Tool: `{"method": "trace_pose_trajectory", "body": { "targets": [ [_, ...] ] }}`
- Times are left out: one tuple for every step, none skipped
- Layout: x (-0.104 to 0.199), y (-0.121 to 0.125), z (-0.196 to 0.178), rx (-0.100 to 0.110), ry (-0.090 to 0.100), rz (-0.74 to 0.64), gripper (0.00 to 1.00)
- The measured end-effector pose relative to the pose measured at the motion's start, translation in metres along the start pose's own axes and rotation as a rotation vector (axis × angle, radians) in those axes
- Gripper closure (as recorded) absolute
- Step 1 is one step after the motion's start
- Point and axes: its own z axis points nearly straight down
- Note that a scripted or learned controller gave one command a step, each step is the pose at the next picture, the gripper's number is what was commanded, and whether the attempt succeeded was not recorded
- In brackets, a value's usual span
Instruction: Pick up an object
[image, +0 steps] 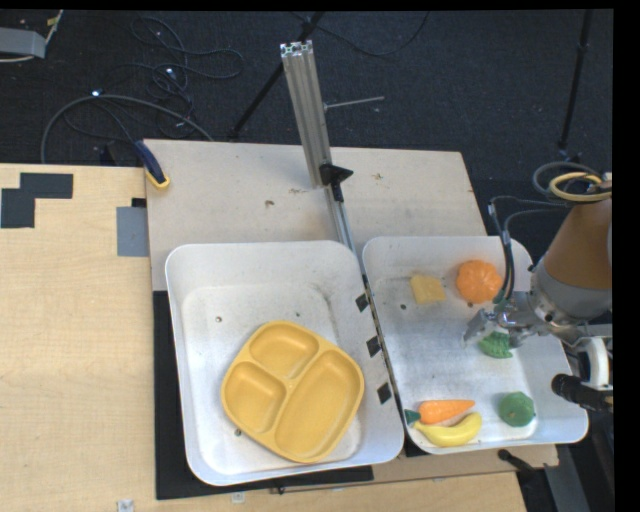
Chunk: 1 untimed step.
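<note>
Camera view: jaws (490, 335) low in the right bin (440, 400), at a small green toy (495, 347).

Whether the green toy sits between the jaws or just under them cannot be told, nor how wide they stand; metal and toy blur together. Just behind the jaws lies an orange ball (479, 281), with a yellow block (428, 290) beside it. Nearer the camera from the jaws lie a green round piece (517, 408), a carrot (446, 410) and a banana (452, 431) touching it. Well apart, the left bin (200, 300) bears a yellow divided plate (292, 389). Both bins rest on a pale desk (230, 190); dark floor with cables (120, 100) lies beyond. The arm (580, 260) is cut off at the frame edge.
</note>
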Motion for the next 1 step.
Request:
{"method": "trace_pose_trajectory", "body": {
  "targets": [
    [-0.0035, 0.0040, 0.0202, -0.017, -0.010, 0.002, 0.00]
  ]
}}
